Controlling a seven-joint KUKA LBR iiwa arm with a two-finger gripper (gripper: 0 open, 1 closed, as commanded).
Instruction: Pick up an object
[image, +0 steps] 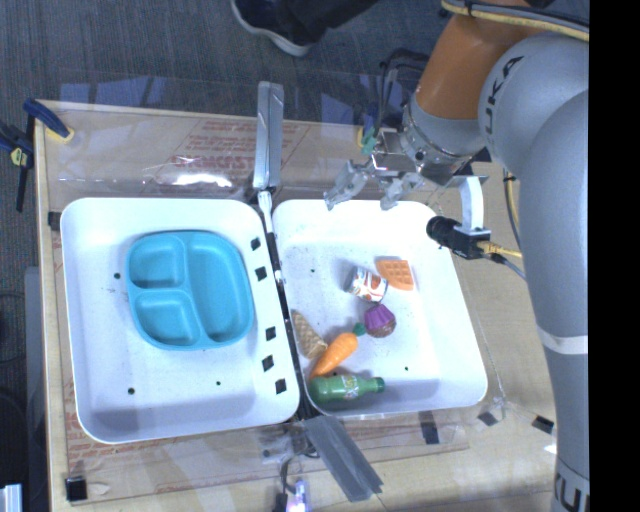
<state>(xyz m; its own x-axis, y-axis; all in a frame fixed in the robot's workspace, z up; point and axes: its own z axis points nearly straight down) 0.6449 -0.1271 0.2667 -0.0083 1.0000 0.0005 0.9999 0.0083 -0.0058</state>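
My gripper (366, 194) hangs over the far rim of the right bin (455, 330), its two fingers spread open with nothing between them. Well below it in that bin lie a small can (369, 286), an orange waffle-like piece (395, 273), a purple onion-shaped toy (379, 320), an orange carrot (334, 352), a brown cone-shaped piece (308, 334) and a green bottle (345, 388) lying on its side near the front wall. The gripper touches none of them.
The left bin (85, 330) holds a blue divided tray (188, 288). A metal divider bar (268, 135) runs between the bins at the back. The grey arm (530, 150) fills the right side, with a black cable fitting (455, 236) over the right bin's far edge.
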